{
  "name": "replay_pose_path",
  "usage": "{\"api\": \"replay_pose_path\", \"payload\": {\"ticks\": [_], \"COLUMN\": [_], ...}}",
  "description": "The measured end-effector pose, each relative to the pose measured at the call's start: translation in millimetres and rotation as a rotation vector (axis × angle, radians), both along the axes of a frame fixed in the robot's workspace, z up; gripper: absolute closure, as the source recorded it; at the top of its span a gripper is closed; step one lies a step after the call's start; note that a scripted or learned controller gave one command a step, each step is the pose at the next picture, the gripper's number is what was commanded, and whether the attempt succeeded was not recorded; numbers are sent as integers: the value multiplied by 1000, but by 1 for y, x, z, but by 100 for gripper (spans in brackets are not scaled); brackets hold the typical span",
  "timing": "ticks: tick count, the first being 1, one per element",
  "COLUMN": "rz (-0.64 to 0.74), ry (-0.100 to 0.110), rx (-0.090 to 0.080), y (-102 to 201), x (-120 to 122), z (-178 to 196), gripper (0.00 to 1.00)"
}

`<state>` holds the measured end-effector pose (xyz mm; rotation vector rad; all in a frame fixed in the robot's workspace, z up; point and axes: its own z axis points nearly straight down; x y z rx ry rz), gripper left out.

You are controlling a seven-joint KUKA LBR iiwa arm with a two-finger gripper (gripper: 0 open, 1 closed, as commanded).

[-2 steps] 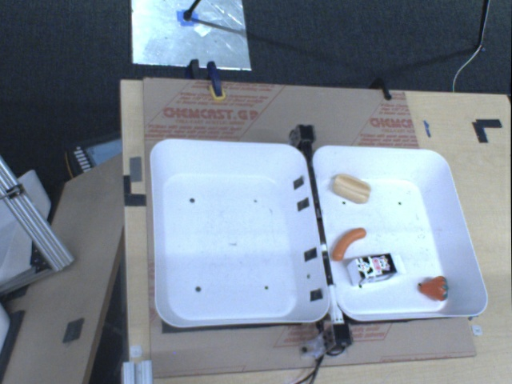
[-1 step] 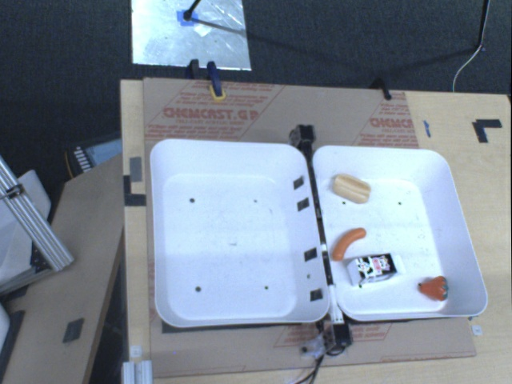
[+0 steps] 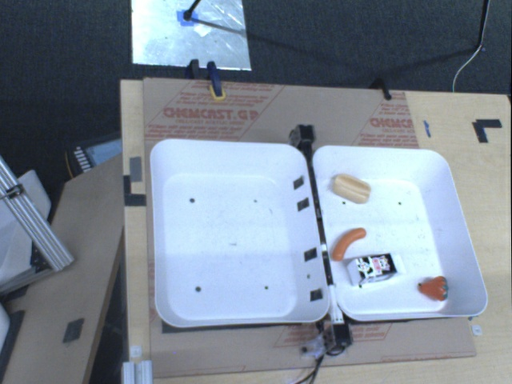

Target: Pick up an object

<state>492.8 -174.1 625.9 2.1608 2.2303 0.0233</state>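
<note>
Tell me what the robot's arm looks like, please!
Going by the rig notes: grey, with an orange band above the wrist and two fingers for grabbing. This picture adds nothing on cables or markings. It has the right bin with a bun, a sausage, a little box and a red piece.

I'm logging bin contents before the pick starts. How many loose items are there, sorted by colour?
Tan: 1, the bread roll
Orange: 1, the sausage-shaped piece
Black-and-white: 1, the small box
Red-orange: 1, the small lump
Total: 4, all in the right bin
</note>
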Motion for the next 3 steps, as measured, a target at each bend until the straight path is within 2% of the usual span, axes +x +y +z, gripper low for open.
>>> {"api": "replay_pose_path", "payload": {"ticks": [3], "rz": [7], "ry": [-13], "rx": [-5], "y": [0], "x": [1], "z": [35], "gripper": [100]}}
